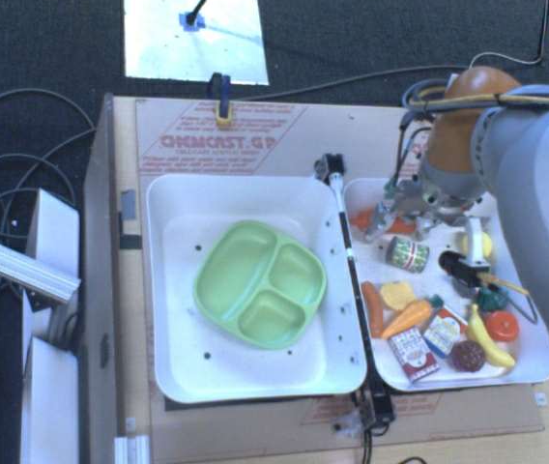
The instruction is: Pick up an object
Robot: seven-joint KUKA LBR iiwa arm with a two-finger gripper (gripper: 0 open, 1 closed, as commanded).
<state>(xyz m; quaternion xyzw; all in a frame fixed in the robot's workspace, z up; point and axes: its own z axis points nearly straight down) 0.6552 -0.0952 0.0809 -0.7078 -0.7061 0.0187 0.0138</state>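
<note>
Grey arm with orange band [463, 129] reaches in from upper right of frame. Claw [402, 216] low over top of right white bin [543, 356], above orange-red toy piece [366, 221]; cannot tell whether claw is apart or together. Small green-labelled can [408, 253] lies just below claw. Orange plastic carrot [408, 318], yellow banana [488, 342], red tomato [503, 326] lower in same bin. Green divided plate [260, 283] centre of left white bin [173, 211].

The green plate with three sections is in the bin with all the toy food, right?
Not quite. The camera view shows the green plate with three sections alone in the left bin. The toy food, like the carrot and banana, is in the right bin, where the hand reaches.
</note>
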